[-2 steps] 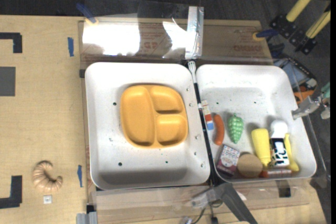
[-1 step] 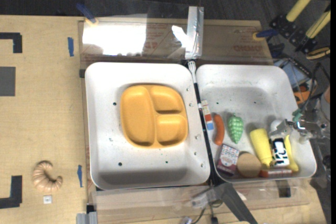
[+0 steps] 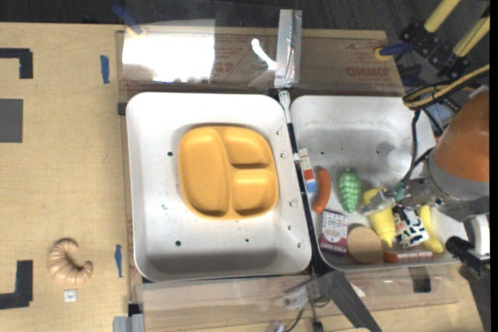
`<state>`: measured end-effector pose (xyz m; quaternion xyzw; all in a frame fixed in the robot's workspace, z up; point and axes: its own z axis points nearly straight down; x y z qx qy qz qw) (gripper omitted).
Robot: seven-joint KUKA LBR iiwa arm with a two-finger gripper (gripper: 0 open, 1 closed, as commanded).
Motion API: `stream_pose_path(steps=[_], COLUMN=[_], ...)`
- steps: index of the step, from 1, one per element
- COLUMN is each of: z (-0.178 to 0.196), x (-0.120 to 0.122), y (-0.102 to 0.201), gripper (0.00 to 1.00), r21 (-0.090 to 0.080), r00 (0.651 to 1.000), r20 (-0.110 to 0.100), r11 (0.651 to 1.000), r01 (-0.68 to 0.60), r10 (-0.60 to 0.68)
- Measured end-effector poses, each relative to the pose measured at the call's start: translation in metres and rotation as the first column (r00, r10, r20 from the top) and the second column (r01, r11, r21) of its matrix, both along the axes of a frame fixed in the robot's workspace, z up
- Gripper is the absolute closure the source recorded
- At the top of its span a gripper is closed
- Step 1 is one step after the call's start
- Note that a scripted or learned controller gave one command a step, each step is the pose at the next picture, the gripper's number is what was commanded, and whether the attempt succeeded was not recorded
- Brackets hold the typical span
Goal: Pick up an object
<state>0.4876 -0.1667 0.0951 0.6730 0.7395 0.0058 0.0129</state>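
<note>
The arm (image 3: 465, 148) is reaching in from the right over the right bin (image 3: 342, 117), and its gripper (image 3: 398, 202) is hanging low above the cluster of toys crowding that bin's near half. Whether it is open or closed, or gripping anything, I cannot tell: the dark wrist hardware is covering the tip and blending into the clutter under it. The nearest candidates are lying directly beneath and just toward the camera from the tip: a yellow piece (image 3: 383, 223), a black-and-white toy (image 3: 413, 228) touching it on the right, and another yellow piece (image 3: 430, 233) beyond that. The first yellow piece seems to be running roughly front to back, so a grasp would be closing across its short side. Further left, well clear of the tip, a green bumpy toy (image 3: 349, 190) is standing next to an orange carrot (image 3: 321, 190), whose long axis is also running front to back along the bin's left wall. A tan round (image 3: 364, 242) and a small red-and-white pack (image 3: 333, 231) are sitting at the near edge. The left bin (image 3: 156, 229) is holding a yellow divided plate (image 3: 226, 171), far from the tip, so the coming move is likely a short descent, not a sideways travel
</note>
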Motion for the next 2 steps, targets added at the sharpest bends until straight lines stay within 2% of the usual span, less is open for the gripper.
stream_pose_path(steps=[1, 2], z=[0.01, 0.125], x=[0.001, 0.015], y=[0.001, 0.049], gripper=[1.0, 1.0], r21=[0.001, 0.009], r00=[1.0, 0.999], r20=[0.003, -0.017], r11=[1.0, 0.999], r01=[-0.001, -0.031], r10=[0.001, 0.032])
